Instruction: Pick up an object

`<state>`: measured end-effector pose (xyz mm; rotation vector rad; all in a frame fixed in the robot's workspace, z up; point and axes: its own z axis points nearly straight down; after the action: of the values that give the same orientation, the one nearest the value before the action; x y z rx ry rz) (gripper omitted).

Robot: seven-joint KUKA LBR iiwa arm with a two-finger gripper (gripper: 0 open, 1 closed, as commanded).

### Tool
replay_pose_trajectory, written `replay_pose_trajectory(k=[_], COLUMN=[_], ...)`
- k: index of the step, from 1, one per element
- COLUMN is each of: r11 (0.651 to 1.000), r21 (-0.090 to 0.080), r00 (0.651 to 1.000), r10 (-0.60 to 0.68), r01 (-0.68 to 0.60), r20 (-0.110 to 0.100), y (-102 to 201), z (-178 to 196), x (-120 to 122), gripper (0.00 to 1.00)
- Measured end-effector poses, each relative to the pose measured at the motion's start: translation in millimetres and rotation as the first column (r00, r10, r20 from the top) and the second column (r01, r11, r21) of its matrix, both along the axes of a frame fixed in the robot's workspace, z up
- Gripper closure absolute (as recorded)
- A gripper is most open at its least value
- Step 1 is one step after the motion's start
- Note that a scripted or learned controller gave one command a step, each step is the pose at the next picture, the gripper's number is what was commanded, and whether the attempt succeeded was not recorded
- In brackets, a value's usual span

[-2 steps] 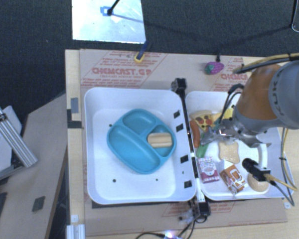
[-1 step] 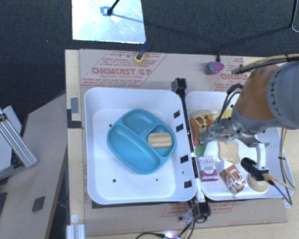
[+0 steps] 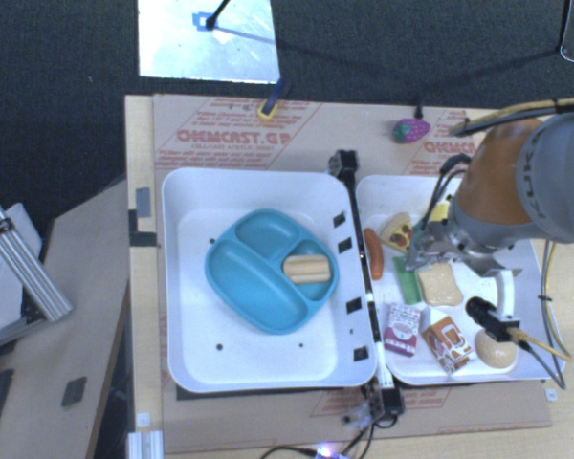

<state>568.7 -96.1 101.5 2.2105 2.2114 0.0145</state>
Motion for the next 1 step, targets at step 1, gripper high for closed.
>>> replay_pose_trajectory(k=[1], r11=[1.0], r21=[0.004], r00=[1.0], r10=[0.003], r01=[-0.003], r20=[-0.014], y=[2.6], z=[43.2], x=[-1.8], gripper=[1.0])
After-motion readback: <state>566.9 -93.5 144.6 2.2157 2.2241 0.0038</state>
